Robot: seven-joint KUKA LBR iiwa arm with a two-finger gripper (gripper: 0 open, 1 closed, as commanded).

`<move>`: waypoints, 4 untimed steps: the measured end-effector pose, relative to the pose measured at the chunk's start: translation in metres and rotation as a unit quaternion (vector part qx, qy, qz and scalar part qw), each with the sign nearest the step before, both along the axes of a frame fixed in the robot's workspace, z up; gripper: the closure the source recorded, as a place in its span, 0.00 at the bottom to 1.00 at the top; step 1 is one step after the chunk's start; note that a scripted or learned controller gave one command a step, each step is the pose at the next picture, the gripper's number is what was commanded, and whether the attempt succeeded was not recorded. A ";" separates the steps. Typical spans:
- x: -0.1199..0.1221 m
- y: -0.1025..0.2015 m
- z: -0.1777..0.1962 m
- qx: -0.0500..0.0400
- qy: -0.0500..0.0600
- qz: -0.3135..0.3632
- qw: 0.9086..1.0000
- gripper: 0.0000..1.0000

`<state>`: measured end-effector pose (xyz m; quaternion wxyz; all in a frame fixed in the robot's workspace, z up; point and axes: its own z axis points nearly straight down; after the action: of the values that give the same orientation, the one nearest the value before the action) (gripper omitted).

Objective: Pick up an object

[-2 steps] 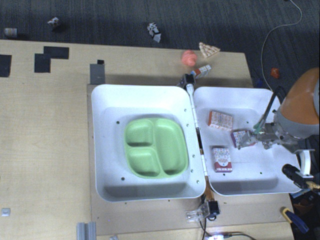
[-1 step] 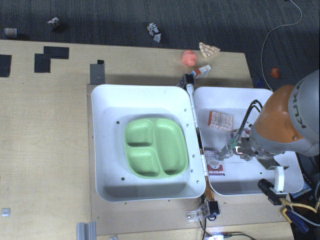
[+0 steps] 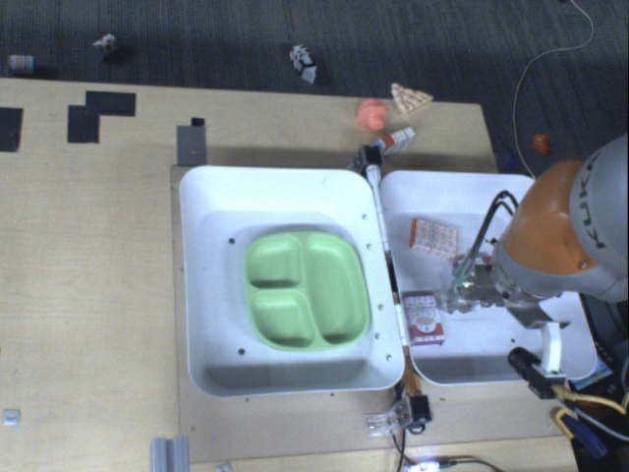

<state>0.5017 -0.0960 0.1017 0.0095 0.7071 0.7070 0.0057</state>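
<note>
White right-hand bin (image 3: 580,357), nearest item: holds a red-and-white packet (image 3: 424,320) against its left wall, toward the near edge, and a second red-printed packet (image 3: 433,236) farther back, well apart from the first.

Gripper (image 3: 464,291): on the grey arm with orange band (image 3: 550,232), low over the right-hand bin, just beside the nearer packet and between the two. Tool state: cannot tell whether open or closed; nothing is seen held.

Step in hand, by judgement: approach and descent, grasp not yet made. Either packet could be the target; the nearer one seems likelier. Next move calls for shifting toward that packet, settling onto it and closing on a flat, thin item lying hard against the wall, so a slip or a miss is possible.

White left-hand bin (image 3: 206,264): bears a green divided tray (image 3: 307,288), three compartments, lying flat at centre.

Far bench edge: an orange ball (image 3: 371,115), a small tube (image 3: 397,141) and a wedge-shaped piece (image 3: 410,97), all outside the bins.
</note>
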 end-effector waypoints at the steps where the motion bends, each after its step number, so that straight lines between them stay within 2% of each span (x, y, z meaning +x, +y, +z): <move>1: 0.000 -0.005 0.001 -0.005 -0.002 -0.002 1.000 0.00; 2: -0.008 0.001 -0.011 -0.006 -0.004 -0.003 1.000 0.00; 3: -0.006 0.006 0.001 -0.001 -0.005 -0.001 1.000 1.00; 4: -0.006 -0.001 0.002 -0.007 -0.007 -0.004 1.000 0.00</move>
<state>0.4955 -0.0970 0.1033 0.0195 0.7099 0.7040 0.0055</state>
